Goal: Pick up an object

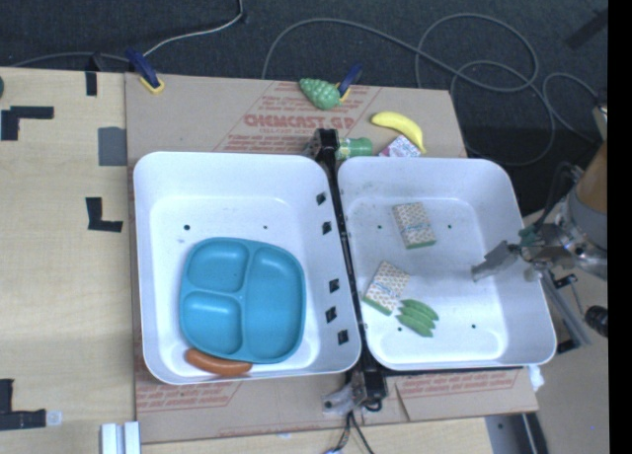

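gripper at 3 o'clock of right bin, nothing visibly held; finger state cannot be told. green pods, two packets untouched. pick not yet made.

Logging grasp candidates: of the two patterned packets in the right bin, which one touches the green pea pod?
The lower packet, toward the right bin's front: its corner meets the green pea pod. The upper packet lies by itself nearer the middle, touching nothing.
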`<act>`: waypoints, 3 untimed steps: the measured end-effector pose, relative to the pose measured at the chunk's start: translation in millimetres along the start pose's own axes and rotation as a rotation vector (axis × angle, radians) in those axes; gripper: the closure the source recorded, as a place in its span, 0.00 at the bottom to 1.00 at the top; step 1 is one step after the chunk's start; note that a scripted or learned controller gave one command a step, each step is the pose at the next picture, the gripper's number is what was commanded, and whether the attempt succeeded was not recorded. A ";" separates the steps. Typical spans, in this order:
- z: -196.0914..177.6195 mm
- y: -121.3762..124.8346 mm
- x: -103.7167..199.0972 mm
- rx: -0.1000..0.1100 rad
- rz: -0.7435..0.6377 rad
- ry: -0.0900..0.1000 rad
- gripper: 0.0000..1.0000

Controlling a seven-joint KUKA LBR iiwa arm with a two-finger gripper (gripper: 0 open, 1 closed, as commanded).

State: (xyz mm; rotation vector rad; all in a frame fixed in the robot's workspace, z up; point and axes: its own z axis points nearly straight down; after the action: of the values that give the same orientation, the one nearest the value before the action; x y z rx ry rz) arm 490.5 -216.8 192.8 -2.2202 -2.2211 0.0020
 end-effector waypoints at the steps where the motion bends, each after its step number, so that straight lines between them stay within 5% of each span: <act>1: 6.3 52.9 64.9 0.000 -0.002 0.001 0.00; 2: 106.1 90.9 99.7 -0.005 -0.001 0.000 0.00; 3: 106.3 133.8 92.9 -0.005 -0.001 -0.001 0.00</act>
State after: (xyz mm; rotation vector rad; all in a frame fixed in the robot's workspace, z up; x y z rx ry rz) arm 624.2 -123.8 86.3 -2.2219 -2.2260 -0.0024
